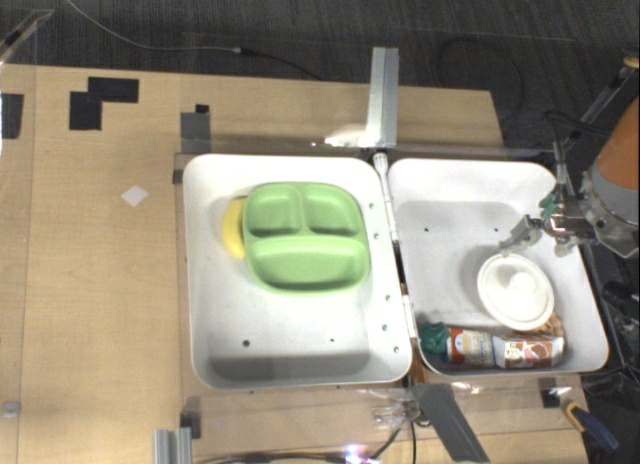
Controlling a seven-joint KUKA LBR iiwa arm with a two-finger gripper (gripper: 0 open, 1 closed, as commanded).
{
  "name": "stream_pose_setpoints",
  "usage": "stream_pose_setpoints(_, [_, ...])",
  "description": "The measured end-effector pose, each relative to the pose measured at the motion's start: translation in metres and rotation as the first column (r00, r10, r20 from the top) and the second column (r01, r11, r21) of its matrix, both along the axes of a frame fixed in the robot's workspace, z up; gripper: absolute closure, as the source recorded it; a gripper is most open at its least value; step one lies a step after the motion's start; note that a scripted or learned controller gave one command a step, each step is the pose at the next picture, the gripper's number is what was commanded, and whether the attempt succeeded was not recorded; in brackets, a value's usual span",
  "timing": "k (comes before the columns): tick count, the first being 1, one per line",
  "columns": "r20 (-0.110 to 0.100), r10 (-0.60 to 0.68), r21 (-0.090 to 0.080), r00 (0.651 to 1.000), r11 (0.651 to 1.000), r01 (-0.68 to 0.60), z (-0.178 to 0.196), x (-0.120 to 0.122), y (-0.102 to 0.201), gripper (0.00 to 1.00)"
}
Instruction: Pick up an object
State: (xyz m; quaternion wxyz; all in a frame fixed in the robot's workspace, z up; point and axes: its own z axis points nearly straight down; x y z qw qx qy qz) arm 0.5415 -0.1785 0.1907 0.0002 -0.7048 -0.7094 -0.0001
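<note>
We look down on a pale wooden tabletop (pixel 90 282) that carries two shallow white bins side by side. In the left bin (pixel 290 352) a green divided plate (pixel 304 235) lies flat in the upper half, with two small sections at its far side and one wide section nearer us. A yellow thing (pixel 232 229) peeks out from under the plate's left edge, touching it; most of it is covered, so we cannot say what it is. In the right bin (pixel 450 202) a round white bowl (pixel 515 290) sits right of centre, its opening turned up. Just below the bowl, along the bin's near wall, a bottle (pixel 495 348) lies on its side with a dark green cap pointing left and a red, white and brown label; its upper side is very close to the bowl's rim, and we cannot tell whether the two touch. The arm (pixel 618 167) comes in from the right, grey with an orange band, and its hand (pixel 532 229) hangs over the right bin's right side, just above and to the right of the bowl. The fingers are too small and blurred for us to tell whether the hand is released or clenched, and we see nothing between them. On the tabletop's far left lie a few black blocks (pixel 100 100).
</note>
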Motion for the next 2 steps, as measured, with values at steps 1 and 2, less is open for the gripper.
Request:
stream_pose_setpoints(1, [0.000, 0.120, 0.000, 0.993, 0.993, -0.120, -0.036, 0.028, 0.007, 0.00])
stream_pose_setpoints(2, [0.008, 0.120, -0.003, 0.993, 0.993, -0.120, -0.104, 0.057, 0.008, 0.00])
